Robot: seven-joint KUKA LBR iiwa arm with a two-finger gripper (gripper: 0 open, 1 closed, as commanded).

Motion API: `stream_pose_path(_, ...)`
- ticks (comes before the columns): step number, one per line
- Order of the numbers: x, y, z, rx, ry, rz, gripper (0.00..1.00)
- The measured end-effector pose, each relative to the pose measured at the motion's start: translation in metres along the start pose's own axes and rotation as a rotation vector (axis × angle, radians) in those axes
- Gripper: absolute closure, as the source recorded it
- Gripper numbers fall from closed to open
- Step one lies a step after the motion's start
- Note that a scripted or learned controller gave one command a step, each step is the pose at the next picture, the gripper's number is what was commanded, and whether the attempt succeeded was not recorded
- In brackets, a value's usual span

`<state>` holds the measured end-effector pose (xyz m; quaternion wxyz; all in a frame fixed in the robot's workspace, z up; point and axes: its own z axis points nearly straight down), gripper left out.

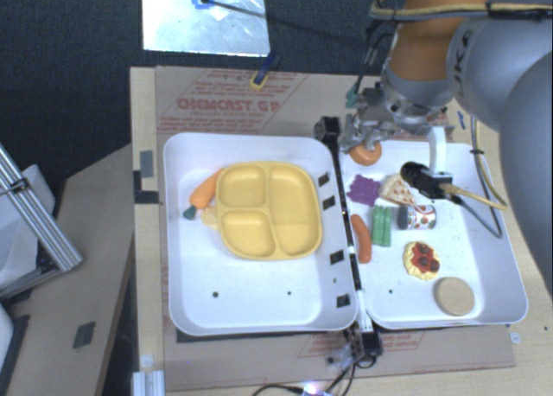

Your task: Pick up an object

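In the left bin point(200, 299), you have a carrot point(205, 188) tucked against the left edge of a yellow divided plate point(266, 210), which sits in the middle of that bin. Just past the divide, in the right bin point(486, 247), an orange-red sausage point(361, 239) lies along the left wall. A green pickle point(381, 226) lies just beside it, and a purple bunch of grapes point(365, 188) sits behind them. Your gripper point(363, 137) is at the far left corner of this bin, right over a round orange piece point(366, 156), the thing nearest to it. You cannot tell whether the pincer is wide, narrow or closed on that piece. Further right lie a pale wedge point(396, 188), a small can point(421, 218) on its side, a little pizza point(422, 259) and a tan cookie point(454, 296) near the front right corner.
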<state>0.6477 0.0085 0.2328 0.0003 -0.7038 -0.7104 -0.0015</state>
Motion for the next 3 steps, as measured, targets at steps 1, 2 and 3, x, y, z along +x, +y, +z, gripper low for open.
stream_pose_path(1, 0.029, -0.007, 0.006, 0.002, -0.001, 0.002, 1.00)
stream_pose_path(2, 0.036, -0.003, 0.004, 0.000, -0.001, 0.004, 1.00)
stream_pose_path(3, 0.040, -0.012, 0.017, 0.002, -0.003, 0.004, 1.00)
